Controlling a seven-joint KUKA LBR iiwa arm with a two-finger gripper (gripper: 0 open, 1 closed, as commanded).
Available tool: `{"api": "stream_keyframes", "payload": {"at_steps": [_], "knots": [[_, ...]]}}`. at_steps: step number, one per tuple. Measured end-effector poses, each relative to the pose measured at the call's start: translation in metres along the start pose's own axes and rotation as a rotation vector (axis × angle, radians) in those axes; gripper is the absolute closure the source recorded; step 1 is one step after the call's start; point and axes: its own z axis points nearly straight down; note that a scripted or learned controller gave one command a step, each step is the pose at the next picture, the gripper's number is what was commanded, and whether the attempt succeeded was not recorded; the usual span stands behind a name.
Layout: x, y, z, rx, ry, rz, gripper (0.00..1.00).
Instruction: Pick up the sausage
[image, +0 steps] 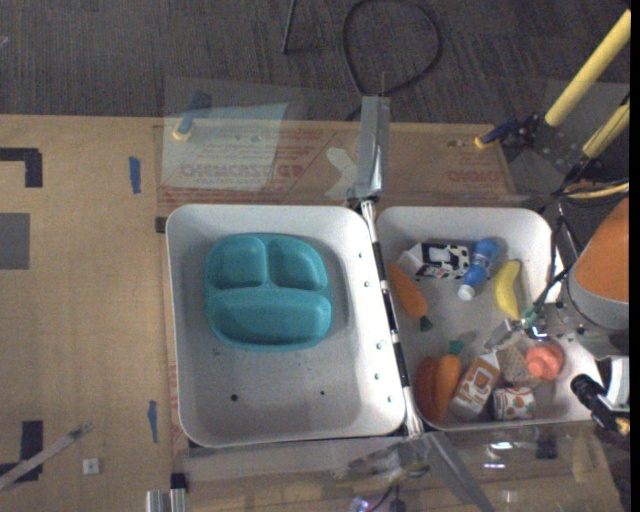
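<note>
One reddish-brown sausage — stubby, rounded.

A teal divided plate lies in the left bin at frame centre. The right bin holds a milk carton, blue bottle, banana, carrots and a brown sausage near its lower left corner. The arm enters at the right edge.
</note>
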Motion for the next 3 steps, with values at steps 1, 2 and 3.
{"api": "stream_keyframes", "payload": {"at_steps": [1, 2, 3], "knots": [[-0.002, 0.001, -0.011, -0.006, -0.002, 0.004, 1.0], [0.099, 0.037, -0.001, -0.007, -0.001, 0.152, 1.0], [0.184, -0.014, -0.095, 0.01, -0.001, 0.631, 1.0]]}}
